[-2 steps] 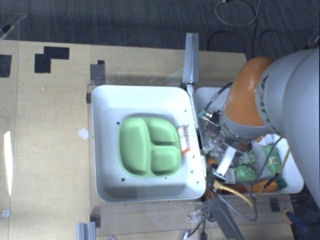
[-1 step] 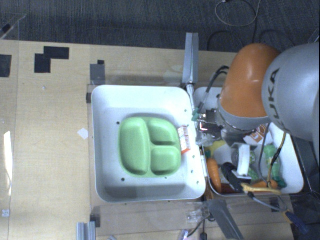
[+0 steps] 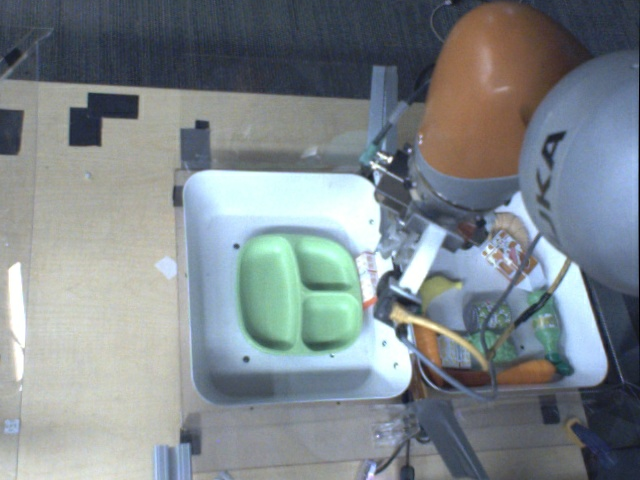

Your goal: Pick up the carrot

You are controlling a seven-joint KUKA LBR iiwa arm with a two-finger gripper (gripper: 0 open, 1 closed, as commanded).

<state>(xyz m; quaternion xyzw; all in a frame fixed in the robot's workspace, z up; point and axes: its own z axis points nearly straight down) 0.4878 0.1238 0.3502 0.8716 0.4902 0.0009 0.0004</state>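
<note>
The carrot (image 3: 522,373) is orange and lies along the front wall of the right bin (image 3: 598,353), partly crossed by a yellow cable. The grey and orange arm covers most of that bin. My gripper (image 3: 380,276) hangs over the divider between the two bins, left of the carrot and clear of it. Nothing shows held in it. A small red and white scrap (image 3: 367,268) lies right by the gripper at the left bin's right wall.
A green divided plate (image 3: 298,291) sits in the middle of the left bin (image 3: 215,268). The right bin also holds a yellow fruit (image 3: 441,289), a green bottle (image 3: 546,334), a printed snack packet (image 3: 506,250) and another orange piece (image 3: 428,345).
</note>
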